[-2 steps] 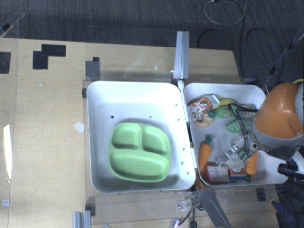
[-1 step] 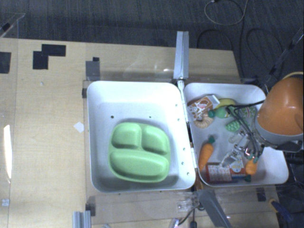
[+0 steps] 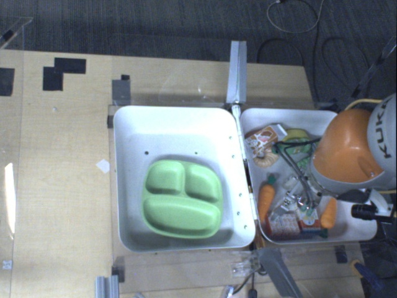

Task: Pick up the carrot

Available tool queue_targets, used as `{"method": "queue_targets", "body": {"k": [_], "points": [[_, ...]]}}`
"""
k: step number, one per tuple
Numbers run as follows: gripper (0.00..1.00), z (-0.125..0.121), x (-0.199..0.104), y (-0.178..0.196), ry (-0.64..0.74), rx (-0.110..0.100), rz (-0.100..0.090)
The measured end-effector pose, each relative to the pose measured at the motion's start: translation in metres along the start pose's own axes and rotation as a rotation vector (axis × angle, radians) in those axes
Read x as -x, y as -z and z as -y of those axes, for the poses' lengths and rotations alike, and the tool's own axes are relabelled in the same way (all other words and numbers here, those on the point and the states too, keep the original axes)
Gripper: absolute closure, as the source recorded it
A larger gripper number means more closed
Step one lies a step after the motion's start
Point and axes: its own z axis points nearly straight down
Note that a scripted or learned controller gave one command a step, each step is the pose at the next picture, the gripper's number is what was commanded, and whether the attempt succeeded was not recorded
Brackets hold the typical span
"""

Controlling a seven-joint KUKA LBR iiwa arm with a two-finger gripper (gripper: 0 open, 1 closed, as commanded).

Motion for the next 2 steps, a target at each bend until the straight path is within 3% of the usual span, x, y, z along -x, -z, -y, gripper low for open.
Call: {"method": "queue_targets", "body": {"k": [1,2], "points": [[0.0,-0.006,0.034,0.04,-0.091,-0.006,-0.016],[0.0,0.042,0.036,-0.002,-0.079,-0.004,-0.012]]}}
